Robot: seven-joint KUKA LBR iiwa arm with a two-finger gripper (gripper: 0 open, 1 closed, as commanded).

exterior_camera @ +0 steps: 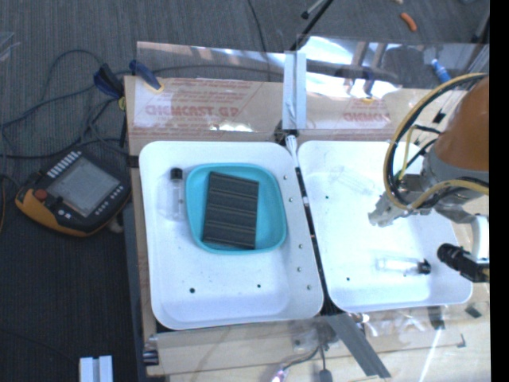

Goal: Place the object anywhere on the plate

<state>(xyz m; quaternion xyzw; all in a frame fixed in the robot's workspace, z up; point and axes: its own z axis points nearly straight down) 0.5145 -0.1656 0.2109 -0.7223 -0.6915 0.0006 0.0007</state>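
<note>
A teal plate (274,213) lies in the left bin (231,301), and a dark ribbed rectangular block (231,209) rests flat on its middle. Just left of the plate, on the bin floor, lies a small clear vial with a black cap (173,191). My gripper (383,214) hangs over the middle of the right bin (350,285), well away from the plate. Nothing shows between its tips. A second clear vial with a black cap (402,267) lies on the right bin's floor, below and slightly right of the gripper.
A clear upright divider (293,94) and clear back panels stand behind the bins. Yellow and black cables (406,146) loop off the arm over the right bin. A teach pendant (75,193) lies on the floor at the left.
</note>
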